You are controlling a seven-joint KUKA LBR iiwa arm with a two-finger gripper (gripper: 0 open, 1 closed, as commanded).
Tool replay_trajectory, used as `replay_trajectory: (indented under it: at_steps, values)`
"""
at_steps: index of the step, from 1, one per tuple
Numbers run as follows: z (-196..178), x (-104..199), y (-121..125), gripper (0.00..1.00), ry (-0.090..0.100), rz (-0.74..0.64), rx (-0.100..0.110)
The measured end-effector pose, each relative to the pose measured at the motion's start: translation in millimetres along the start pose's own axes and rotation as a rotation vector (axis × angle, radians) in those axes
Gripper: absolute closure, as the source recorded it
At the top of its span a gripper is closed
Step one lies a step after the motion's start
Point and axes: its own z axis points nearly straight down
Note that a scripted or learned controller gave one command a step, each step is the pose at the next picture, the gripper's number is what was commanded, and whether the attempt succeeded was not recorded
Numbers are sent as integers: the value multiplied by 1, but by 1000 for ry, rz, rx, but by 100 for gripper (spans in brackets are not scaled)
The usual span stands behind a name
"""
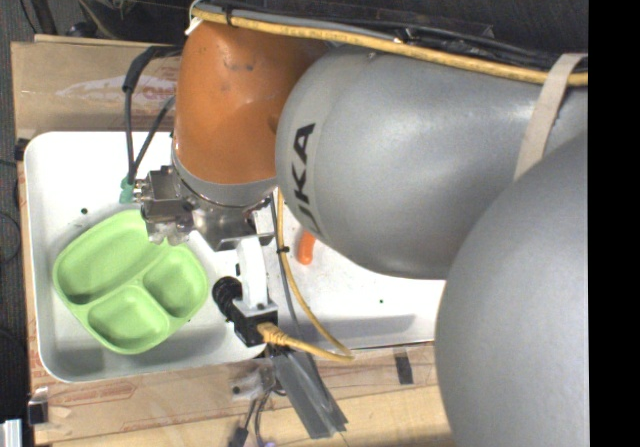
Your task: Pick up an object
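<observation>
The arm (420, 135) enters from the right of the frame and covers most of the centre and right. Its casing is smooth, matt grey and rounded; the orange band (225, 105) above the wrist is glossy and domed, with a few dark scuffs. Below the band sits a metallic wrist flange (215, 200), and black cables (135, 130) loop down its left side.

The gripper (165, 220) hangs over the left bin, at the upper right edge of the green plate. Only its metal body is in view from above, so the state of the jaws cannot be told.

The green plate (125, 285) lies in the lower left of the frame, inside the left bin (45, 235). It is smooth light-green plastic with rounded corners, divided by raised ribs into three shallow compartments. Its lower left edge lies near the bin's lower left wall; the bin floor above it, toward the upper left corner, is bare white with a few small dark specks.

A small orange object (305, 250) lies just right of centre, partly hidden by the arm. A yellow cable (305, 330) curves down beside it toward the lower wall. The bins rest on a pale wooden bench (85, 85) with dark floor beyond.
</observation>
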Motion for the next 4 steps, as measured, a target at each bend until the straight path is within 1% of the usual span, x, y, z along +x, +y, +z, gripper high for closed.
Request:
replay_trajectory:
  at_steps: [1, 2, 3, 4]
  values:
    - [157, -5, 8, 100, 4, 5, 0]
    - [58, -28, -1, 100, 4, -603, -12]
    - [117, -4, 20, 100, 4, -222, -1]
    - [90, -44, 104, 100, 6, -223, -6]
